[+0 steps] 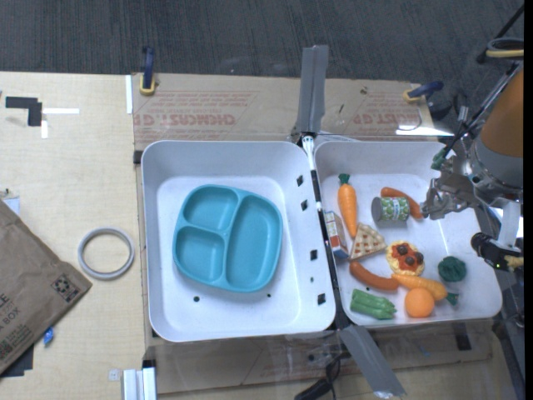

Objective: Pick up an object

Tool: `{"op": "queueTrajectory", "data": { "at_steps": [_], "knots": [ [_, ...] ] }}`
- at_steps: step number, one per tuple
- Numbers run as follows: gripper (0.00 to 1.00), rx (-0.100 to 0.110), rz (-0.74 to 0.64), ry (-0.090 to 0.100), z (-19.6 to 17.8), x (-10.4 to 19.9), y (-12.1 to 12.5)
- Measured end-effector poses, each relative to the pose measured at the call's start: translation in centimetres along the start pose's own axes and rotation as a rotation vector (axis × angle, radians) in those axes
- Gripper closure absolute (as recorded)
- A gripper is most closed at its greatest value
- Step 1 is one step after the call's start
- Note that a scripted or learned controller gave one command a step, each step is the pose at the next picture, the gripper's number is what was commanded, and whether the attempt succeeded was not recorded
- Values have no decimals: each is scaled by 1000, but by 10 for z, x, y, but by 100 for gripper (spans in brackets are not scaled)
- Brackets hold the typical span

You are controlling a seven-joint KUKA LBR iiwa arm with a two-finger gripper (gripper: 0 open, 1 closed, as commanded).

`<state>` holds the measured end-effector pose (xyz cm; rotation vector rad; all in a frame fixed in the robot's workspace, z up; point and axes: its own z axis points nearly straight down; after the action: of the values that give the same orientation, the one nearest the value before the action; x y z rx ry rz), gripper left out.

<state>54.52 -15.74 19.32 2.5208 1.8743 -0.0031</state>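
At R edge of right bin (pixel 466 311), pincer (pixel 436 203) hangs low over bin floor; finger state cannot tell, nothing seen btwn them. Just L of pincer: small can (pixel 392 210) w/ red-orange sausage (pixel 402 199) behind it. Further L: upright carrot (pixel 347 207), pizza slice (pixel 367 242). Nearer front: tart (pixel 405 257), dark green round item (pixel 452 268), orange (pixel 420 303), green veg (pixel 372 304). Left bin (pixel 158 248) holds teal divided plate (pixel 226 238). Tape ring (pixel 106 252) on tabletop (pixel 67 182), well apart.
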Motion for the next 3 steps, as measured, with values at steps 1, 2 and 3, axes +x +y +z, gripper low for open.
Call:
{"op": "queueTrajectory", "data": {
  "at_steps": [1,2,3],
  "knots": [
    [100,3,-194,1,86,53,24],
    [100,-2,-494,-1,1,118,71],
    [0,-2,-494,-1,1,118,71]
  ]
}}
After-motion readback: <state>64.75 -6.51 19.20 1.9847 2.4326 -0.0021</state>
